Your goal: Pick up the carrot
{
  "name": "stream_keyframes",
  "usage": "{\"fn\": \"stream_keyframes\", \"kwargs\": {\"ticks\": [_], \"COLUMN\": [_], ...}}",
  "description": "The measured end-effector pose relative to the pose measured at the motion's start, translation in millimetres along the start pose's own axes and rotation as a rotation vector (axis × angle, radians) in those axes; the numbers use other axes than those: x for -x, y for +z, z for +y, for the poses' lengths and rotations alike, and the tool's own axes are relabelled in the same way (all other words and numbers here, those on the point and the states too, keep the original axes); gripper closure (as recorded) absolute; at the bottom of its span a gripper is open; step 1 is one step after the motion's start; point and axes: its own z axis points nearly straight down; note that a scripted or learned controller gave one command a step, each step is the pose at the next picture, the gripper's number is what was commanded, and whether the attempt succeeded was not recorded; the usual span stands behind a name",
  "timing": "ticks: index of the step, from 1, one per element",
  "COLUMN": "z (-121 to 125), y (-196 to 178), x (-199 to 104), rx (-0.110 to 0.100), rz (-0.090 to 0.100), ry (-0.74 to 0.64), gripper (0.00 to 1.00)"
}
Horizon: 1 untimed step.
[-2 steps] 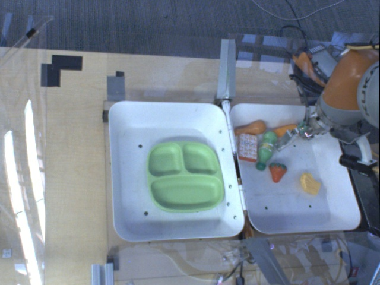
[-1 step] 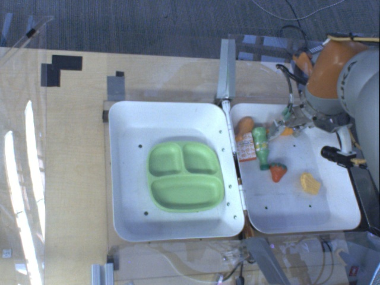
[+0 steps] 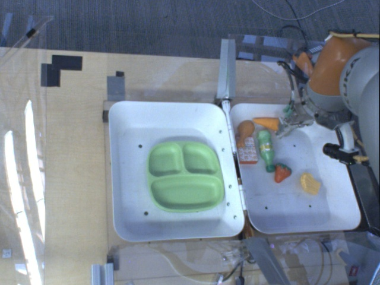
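Observation:
The carrot is a small orange cone lying near the far edge of the right bin, with its thick end pointing right. My gripper hangs low over the bin just right of the carrot, at or very close to its thick end. From this angle I cannot see whether the gripper touches the carrot or has anything in it. The grey arm with its orange band reaches in from the upper right.
A brown rounded item, a red and white packet and a green bottle crowd the carrot's left and near side. A red item and a yellow piece lie nearer. The left bin holds a green divided plate.

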Motion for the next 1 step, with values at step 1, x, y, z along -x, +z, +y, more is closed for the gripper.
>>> {"fn": "stream_keyframes", "kwargs": {"ticks": [1], "z": [13.0], "y": [-76.3], "x": [-39.6], "rx": [0.031], "rz": [-0.001], "ry": [-0.004], "gripper": [1.0]}}
